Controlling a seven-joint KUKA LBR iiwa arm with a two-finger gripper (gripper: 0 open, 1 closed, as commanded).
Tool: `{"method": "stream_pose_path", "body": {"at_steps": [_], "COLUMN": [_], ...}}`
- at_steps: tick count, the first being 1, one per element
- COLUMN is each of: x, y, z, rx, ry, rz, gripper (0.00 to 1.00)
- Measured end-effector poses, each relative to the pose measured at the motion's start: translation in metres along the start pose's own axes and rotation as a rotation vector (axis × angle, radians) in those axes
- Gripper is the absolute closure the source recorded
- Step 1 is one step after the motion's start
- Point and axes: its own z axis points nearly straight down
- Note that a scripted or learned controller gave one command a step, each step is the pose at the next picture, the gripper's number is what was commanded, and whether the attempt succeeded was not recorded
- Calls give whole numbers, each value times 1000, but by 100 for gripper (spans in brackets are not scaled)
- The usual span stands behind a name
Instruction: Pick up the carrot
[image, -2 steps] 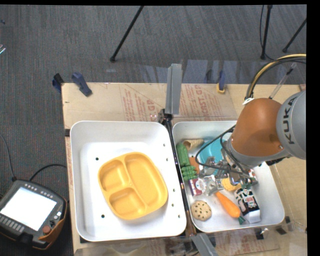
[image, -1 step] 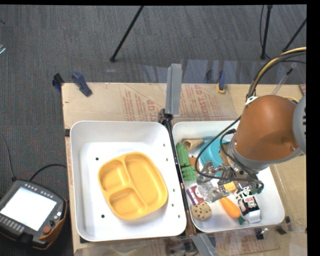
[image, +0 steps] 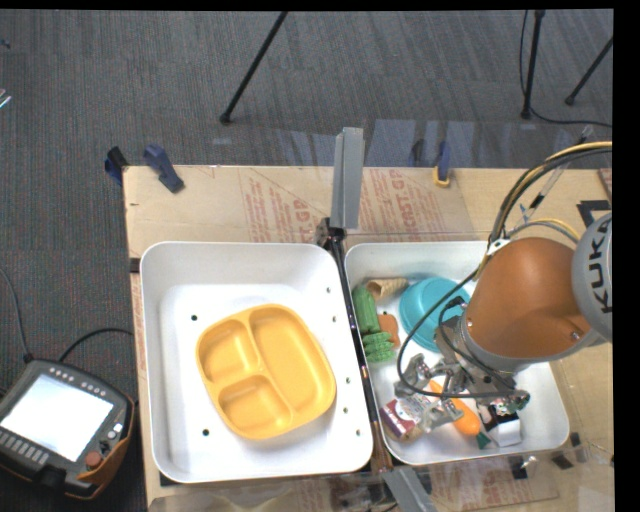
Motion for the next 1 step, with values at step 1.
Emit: {"method": "stream_pose_path", "body": {"at_steps": [1], "x": [-20], "y": [48], "z": [-82], "rx": [4], "ry": [-6], "rz": [-124], "gripper": [100]}}
